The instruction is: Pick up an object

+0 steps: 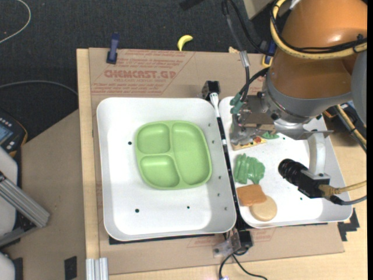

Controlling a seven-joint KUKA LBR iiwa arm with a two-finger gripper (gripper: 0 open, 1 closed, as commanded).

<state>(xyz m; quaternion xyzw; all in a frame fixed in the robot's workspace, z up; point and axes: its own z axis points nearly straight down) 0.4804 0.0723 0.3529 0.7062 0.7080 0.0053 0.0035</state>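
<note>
We found the end effector (252, 134) low in the right bin (335, 212), its grip state indeterminable, with the green toy (249, 168) lying just below it toward the bin's near edge.

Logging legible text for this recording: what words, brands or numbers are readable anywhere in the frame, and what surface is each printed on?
"CHEMCAST G.P" reads in red print on the brown cardboard sheet under the two white bins; the last letters are unsure.
Smaller red lines above and below that word on the same sheet: too small and blurred to read.
Faint red print on the cardboard's front edge: unreadable.
No text can be made out on the green divided plate or the white bins.
</note>
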